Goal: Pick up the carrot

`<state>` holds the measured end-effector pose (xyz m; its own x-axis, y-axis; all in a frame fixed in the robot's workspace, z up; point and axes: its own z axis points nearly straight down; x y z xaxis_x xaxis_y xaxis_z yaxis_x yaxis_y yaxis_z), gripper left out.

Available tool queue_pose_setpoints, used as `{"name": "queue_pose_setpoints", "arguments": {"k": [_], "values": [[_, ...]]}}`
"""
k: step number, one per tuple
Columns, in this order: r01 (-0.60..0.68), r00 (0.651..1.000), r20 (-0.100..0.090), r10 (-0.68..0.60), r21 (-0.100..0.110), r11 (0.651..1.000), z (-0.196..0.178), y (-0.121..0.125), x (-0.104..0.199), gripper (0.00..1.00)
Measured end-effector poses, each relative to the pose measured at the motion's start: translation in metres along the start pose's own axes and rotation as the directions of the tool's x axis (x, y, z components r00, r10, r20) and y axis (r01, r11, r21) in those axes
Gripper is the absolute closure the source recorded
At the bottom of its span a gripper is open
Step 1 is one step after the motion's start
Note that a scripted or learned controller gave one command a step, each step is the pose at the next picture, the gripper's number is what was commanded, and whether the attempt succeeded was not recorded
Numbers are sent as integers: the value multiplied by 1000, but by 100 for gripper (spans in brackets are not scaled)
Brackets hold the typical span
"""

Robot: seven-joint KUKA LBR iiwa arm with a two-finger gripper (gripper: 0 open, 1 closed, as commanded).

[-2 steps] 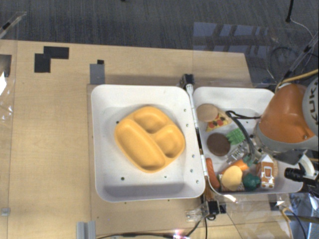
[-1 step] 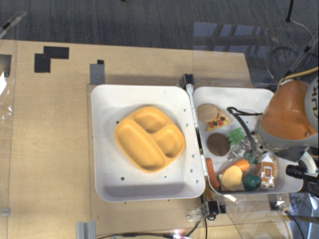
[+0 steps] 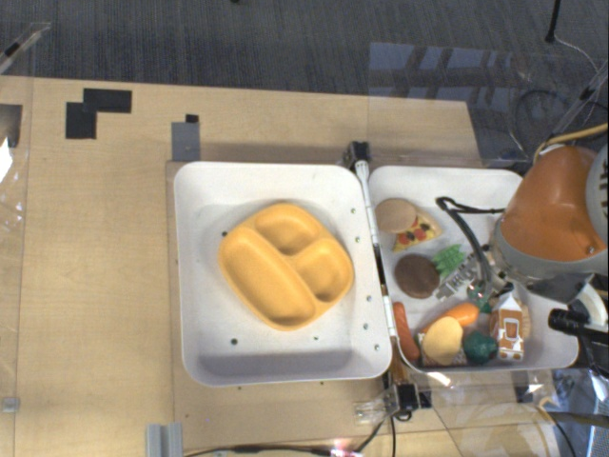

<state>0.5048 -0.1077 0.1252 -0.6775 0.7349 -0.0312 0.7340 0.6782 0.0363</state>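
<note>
Figure. Overhead view of a pale wooden bench bearing two shallow white plastic bins. The left bin holds a large yellow three-compartment plate. The right bin holds a crowd of toy foods, over which the grey arm with its orange band reaches in from the right.

The two-finger metal gripper hangs low over the middle of the right bin, just beside the leafy green top and immediately above the small orange carrot. Whether its fingers are parted or closed cannot be told at this resolution; nothing is visibly held between them.

Step in hand, as judged: the approach to the grasp. To do it well, the fingers should straddle the carrot's short axis and descend squarely, because neighbours press close: a round yellow lemon-like fruit touching its lower left, a dark green vegetable below, and a small printed white-and-orange carton to its right. A skewed descent would likely catch one of these instead.

The carrot itself appears as a short, smooth, bright orange, rounded piece, partly hidden by the gripper.
</note>
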Motion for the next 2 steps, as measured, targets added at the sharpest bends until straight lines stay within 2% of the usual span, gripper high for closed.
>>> {"name": "queue_pose_setpoints", "arguments": {"k": [1,2], "values": [[0,1000,-1,0,1,1000,0,0,0,0],[-26,1000,-17,26,25,999,35,-3,17,0]]}}
